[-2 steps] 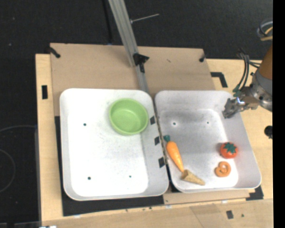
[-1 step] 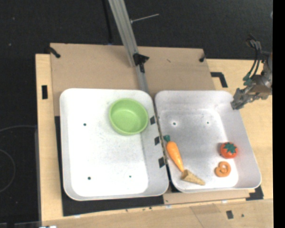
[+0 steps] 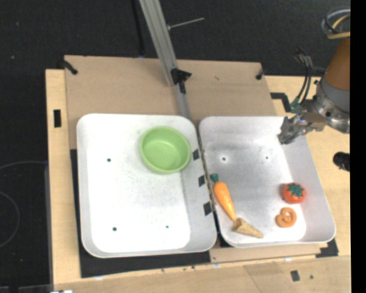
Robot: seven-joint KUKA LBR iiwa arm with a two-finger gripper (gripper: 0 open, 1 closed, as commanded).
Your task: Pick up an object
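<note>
The right bin (image 3: 250,139) holds a carrot (image 3: 224,198) along its left wall, a tan wedge (image 3: 247,228) just below the carrot's tip, a red tomato (image 3: 294,192) at the right, and a small orange pretzel (image 3: 286,217) under the tomato. A green bowl (image 3: 165,150) sits in the left bin (image 3: 110,188), near its upper right. My gripper (image 3: 289,131) hangs over the right bin's upper right corner, well away from all the objects. Nothing shows between its fingers.
A grey metal post (image 3: 161,41) slants from the top of the view down to the gap between the bins. The arm's wrist with cables (image 3: 329,96) stands at the right edge. Brown board (image 3: 165,90) lies behind the bins.
</note>
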